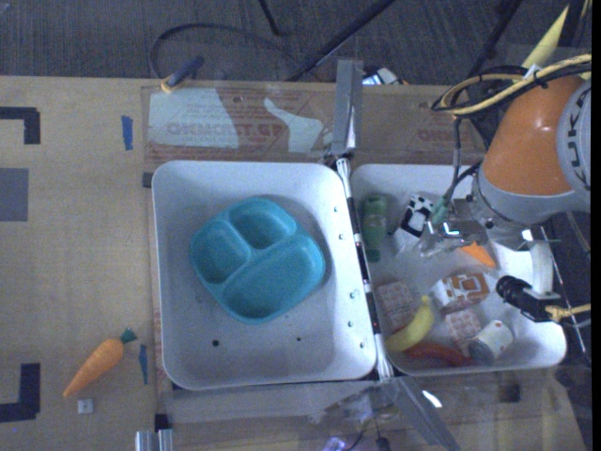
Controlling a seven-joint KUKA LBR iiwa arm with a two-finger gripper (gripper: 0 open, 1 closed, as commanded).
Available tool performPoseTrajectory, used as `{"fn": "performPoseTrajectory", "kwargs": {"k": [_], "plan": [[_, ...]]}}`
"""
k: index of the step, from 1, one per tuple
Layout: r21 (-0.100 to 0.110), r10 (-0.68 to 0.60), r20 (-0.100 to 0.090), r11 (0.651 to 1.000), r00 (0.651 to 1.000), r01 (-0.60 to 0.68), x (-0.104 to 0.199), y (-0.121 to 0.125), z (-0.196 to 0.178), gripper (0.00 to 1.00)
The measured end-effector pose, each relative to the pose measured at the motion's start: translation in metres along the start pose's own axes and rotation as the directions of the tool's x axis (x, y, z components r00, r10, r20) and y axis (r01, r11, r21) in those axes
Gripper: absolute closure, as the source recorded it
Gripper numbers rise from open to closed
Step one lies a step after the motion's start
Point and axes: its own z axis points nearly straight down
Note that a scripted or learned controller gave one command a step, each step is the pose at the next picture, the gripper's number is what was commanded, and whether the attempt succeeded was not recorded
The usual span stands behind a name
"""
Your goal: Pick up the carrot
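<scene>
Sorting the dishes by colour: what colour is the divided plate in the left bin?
The divided plate is light blue, turquoise, seen in the camera view.

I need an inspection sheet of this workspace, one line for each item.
Surface: wooden bench bearing left bin and right bin.
Job's things: a carrot on the bench, left of the bins; an orange piece by the hand.
Clutter: blue plate in left bin; banana, green bottle, small packages in right bin.
Hand: over right bin, grip unclear.
Cables: yellow cables on arm.
Surroundings: dark floor, stand legs.

Grey arm, orange band, yellow cables
</scene>
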Motion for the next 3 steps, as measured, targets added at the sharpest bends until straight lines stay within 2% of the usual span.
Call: {"fn": "performPoseTrajectory", "kwargs": {"k": [1, 2, 3], "plan": [[0.002, -0.28, -0.002, 0.96, 0.96, 0.28, 0.012, -0.061, -0.042, 1.0], [0.0, -0.278, 0.0, 0.961, 0.961, 0.278, 0.011, -0.061, -0.052, 1.0], [-0.001, -0.207, 0.002, 0.978, 0.978, 0.207, -0.02, -0.061, -0.171, 1.0]]}}
